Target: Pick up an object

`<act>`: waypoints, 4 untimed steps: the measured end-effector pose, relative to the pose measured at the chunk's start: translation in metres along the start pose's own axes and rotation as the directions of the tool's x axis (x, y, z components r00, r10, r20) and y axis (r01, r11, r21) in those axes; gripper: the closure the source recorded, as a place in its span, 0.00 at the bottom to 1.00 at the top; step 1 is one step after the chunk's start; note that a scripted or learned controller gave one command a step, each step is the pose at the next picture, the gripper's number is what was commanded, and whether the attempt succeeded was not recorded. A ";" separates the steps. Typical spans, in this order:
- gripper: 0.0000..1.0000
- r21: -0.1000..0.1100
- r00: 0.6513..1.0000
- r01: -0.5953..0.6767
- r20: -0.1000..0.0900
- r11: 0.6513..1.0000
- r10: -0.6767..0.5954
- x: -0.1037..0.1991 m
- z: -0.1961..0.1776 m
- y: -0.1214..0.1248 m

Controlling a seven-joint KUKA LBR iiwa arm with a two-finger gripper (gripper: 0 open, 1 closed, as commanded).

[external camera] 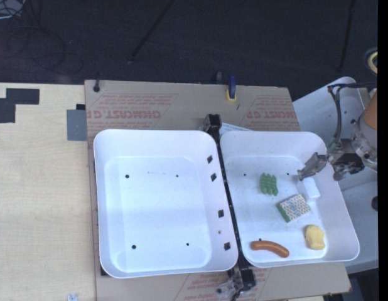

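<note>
The right bin point(279, 144) holds several small objects. A green bumpy piece point(268, 184) lies near its middle. A checked block with a green edge point(293, 207) sits just right of it. A yellow lump point(314, 237) and an orange-red sausage point(269, 248) lie near the front wall. A small white block point(309, 187) rests by the right wall. My gripper point(326, 167) hangs above the bin's right side, over the white block, with its fingers spread open and nothing between them.
The left bin point(153, 144) stands beside the right one, with black clips along the divider point(220, 193). Both bins rest on a cardboard sheet point(156, 108). A pale wooden bench top point(37, 193) lies to the left.
</note>
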State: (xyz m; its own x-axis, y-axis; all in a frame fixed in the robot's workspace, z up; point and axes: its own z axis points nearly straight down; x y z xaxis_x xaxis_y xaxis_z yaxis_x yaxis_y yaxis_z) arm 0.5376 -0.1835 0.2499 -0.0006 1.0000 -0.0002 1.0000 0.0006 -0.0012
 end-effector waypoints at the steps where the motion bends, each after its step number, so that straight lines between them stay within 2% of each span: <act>1: 0.00 0.011 1.000 0.000 -0.004 1.000 0.000 -0.010 0.120 0.013; 2: 0.00 -0.013 1.000 0.002 0.009 1.000 -0.002 0.049 0.159 0.016; 3: 0.00 -0.002 1.000 0.005 -0.002 1.000 -0.005 0.103 0.162 0.062; 4: 1.00 0.004 1.000 0.000 -0.001 1.000 0.000 0.099 0.153 0.059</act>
State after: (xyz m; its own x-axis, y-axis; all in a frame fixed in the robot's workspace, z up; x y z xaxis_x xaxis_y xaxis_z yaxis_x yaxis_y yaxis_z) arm 0.5960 -0.0842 0.0970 -0.0006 1.0000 0.0012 1.0000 0.0006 -0.0057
